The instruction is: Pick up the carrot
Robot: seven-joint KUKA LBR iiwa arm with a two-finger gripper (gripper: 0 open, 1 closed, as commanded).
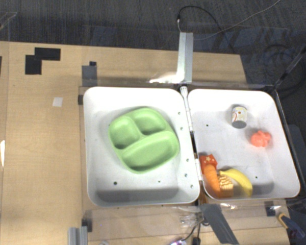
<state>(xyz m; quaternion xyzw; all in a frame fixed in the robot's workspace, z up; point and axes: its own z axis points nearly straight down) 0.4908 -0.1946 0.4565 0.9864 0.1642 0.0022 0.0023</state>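
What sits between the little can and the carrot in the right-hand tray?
In the camera view, nothing: bare white floor of the right bin runs from the can down to the carrot. The pink toy lies off to the side.

The carrot (211, 178) lies in the near left corner of the right bin (275, 137), and its lower end is partly hidden by the small yellow-orange thing (226, 184) that touches it. This thing is too blurred to name. The print on the small can (238, 116) is too small to read.
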